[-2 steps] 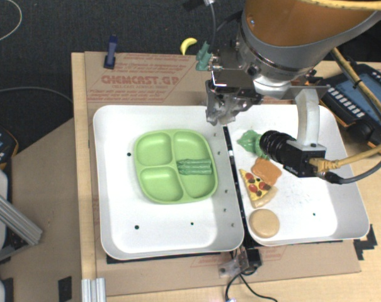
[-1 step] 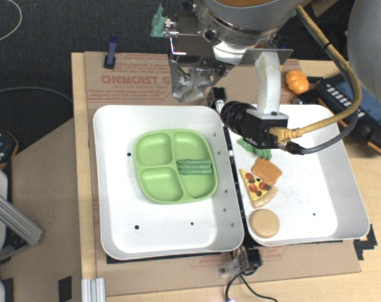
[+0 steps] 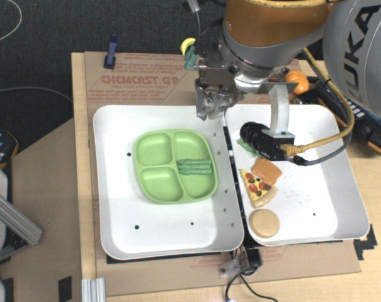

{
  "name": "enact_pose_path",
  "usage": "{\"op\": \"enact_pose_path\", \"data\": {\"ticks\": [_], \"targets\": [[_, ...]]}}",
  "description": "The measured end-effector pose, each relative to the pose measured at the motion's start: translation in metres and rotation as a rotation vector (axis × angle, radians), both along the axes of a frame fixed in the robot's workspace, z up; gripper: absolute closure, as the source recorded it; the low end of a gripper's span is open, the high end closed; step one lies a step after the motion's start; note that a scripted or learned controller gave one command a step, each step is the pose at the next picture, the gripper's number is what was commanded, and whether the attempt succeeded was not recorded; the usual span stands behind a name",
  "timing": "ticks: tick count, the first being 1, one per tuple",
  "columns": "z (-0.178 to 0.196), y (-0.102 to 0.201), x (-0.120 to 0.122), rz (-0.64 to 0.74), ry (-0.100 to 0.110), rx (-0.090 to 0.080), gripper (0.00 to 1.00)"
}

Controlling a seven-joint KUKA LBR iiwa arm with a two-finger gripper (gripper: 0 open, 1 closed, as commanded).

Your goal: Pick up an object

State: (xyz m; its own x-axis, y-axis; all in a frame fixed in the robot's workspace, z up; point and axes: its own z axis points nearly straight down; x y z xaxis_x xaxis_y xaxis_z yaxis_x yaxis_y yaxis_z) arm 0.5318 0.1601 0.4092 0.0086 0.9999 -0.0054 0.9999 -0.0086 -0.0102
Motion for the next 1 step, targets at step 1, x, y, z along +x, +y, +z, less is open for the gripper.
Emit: {"op": "enact_pose_path", "data": {"ticks": [1], "targets": [[0.0361, -0.0234, -0.0546, 0.006, -0.009, 0.006, 1.0]]}}
